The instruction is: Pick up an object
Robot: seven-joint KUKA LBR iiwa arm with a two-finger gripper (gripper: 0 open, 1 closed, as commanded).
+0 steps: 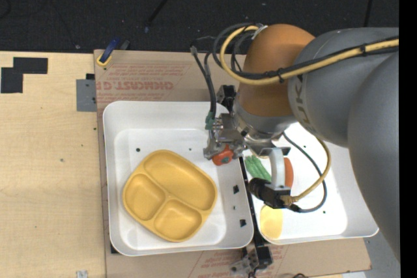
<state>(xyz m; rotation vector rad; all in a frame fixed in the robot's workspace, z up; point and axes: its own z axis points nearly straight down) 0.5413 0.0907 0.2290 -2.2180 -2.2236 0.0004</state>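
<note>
Closest to the camera, in the right bin, lies a pale yellow rounded piece, smooth and dull, near the bin's front wall. Beside it, across the shared divider, the left bin holds a yellow plate of glossy moulded plastic. It is a soft-cornered shape split into three shallow compartments and lies flat, turned at an angle to the bin's walls.

Further back in the right bin sit a green leafy-looking piece and, just beside it, an orange tapered piece with a smooth skin.

My gripper hangs over the back right corner of the left bin, close to the divider, all grey metal and cabling. A small red-orange piece shows right at its tip. I cannot tell whether I am spread or closed, nor whether that piece is held or only lies under me.

Behind my gripper my arm rises, matt grey with a rounded orange band. Past the bins, printed brown cardboard lies flat on the pale wooden bench.
</note>
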